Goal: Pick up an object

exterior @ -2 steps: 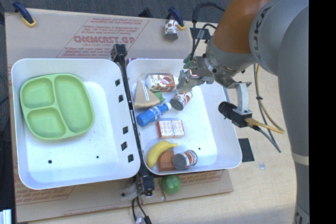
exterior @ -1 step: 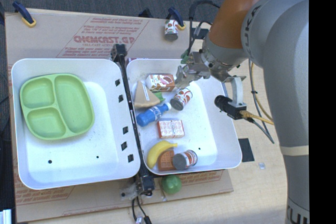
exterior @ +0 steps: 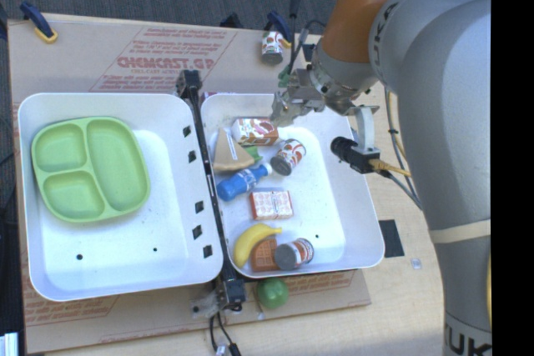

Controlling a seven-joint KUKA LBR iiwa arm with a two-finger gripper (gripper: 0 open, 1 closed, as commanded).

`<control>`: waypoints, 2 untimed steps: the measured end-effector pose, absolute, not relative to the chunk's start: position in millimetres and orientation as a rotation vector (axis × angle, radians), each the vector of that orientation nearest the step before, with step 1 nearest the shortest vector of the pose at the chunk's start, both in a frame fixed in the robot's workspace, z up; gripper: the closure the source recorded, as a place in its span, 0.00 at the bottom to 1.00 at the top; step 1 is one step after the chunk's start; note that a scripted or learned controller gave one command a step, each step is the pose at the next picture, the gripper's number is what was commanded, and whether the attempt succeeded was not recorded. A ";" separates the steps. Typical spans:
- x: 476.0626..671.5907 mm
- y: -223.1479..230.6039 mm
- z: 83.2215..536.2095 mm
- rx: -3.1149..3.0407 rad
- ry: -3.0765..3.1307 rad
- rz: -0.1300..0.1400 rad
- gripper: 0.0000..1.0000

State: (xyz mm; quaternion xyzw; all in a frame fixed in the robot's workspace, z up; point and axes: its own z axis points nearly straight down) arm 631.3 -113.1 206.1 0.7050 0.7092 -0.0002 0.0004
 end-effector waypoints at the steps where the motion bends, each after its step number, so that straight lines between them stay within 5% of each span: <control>1: 572.3 -114.8 228.7 2.218 2.227 -0.001 1.00; 2: 536.4 -97.5 233.9 2.218 2.228 -0.003 1.00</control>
